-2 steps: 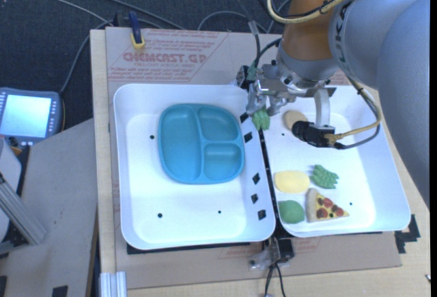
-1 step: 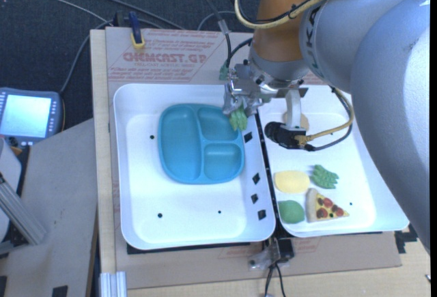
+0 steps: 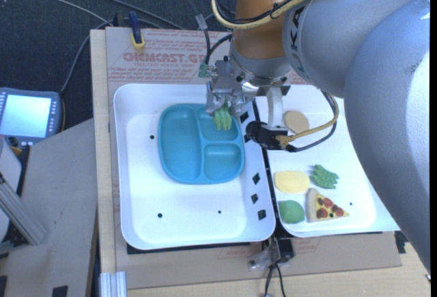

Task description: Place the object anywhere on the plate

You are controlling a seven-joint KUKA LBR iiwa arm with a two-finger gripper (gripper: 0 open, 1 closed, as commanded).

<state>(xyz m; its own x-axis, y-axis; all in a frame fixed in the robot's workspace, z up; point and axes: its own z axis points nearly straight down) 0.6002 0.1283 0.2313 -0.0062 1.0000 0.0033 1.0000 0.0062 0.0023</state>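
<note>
Blue plastic plate (image 3: 194, 152), rounded and split into three compartments, lying in the left-hand shallow white bin (image 3: 140, 173). Green leafy toy vegetable (image 3: 223, 119), small and ruffled, hanging over the plate's upper right rim, above the top right compartment; whether touching the plate surface, cannot tell. Long axis roughly upright, top toward the gripper (image 3: 223, 108), bottom toward the plate. Fingers closed on the green piece at its upper end, so far as the slanted view allows.

Right of the plate, in the second white bin (image 3: 362, 217): a tan round flat piece (image 3: 296, 121) nearest the gripper, a yellow oval piece (image 3: 291, 181) lower down, a dark green leafy piece (image 3: 325, 177) just beside the yellow one, a round green piece (image 3: 291, 211) below it, and a pizza slice toy with red dots (image 3: 324, 207) beside that.

Grey arm with orange band (image 3: 270, 5) reaching over the plate's far right corner. Both bins resting on a cardboard-covered counter (image 3: 164, 50) with red print.
</note>
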